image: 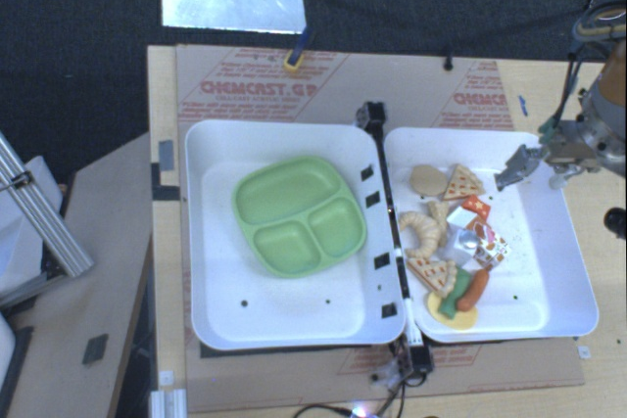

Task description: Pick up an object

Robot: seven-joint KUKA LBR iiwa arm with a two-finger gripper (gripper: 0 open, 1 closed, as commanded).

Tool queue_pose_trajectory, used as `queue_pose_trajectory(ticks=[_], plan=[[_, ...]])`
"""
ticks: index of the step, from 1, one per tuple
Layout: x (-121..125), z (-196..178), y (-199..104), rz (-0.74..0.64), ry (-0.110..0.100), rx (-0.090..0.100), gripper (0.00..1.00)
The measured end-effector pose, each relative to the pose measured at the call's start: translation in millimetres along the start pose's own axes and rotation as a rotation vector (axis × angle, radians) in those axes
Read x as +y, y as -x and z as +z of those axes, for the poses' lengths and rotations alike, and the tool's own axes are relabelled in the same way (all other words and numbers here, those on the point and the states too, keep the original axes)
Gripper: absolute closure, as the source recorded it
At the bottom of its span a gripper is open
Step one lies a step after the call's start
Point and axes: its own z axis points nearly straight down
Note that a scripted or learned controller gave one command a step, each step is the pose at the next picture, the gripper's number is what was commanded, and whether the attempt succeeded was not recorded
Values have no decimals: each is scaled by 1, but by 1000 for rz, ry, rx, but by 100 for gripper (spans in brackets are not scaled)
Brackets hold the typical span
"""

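toy food pieces (pixel 453 245) lie heaped in the left half of the right bin (pixel 549 255), against the divider between the two bins. the heap includes a croissant (pixel 421 230), a pizza slice (pixel 462 181) at the far end, a tan round piece (pixel 427 179), a second pizza slice (pixel 431 271), a carrot (pixel 474 287) at the near end, and small wrapped items (pixel 477 240) in the middle. the pieces appear to be light, rigid moulded plastic; surfaces are probably smooth and may slip under a shallow pinch. the wrapped items look glossy and are likely the least secure to grip. the best candidates are judged to be the outer pieces: the far pizza slice, taken across its two straight edges, or the carrot, taken across its narrow width. pieces in the middle of the heap touch each other, so a pinch there may catch two.

the gripper (pixel 513 169) is above the far right part of the right bin, to the right of the far pizza slice and near it, not touching any piece. whether the jaws are apart or together cannot be determined. nothing is seen between them.

the left bin (pixel 211 308) holds a green divided plate (pixel 299 215).
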Motion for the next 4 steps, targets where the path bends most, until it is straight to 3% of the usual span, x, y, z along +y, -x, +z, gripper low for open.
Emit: queue_pose_trajectory(ticks=[1, 4], plan=[[2, -7, 0, -3, 12, -2, 0], [4, 160, -5, 0, 8, -1, 0]])
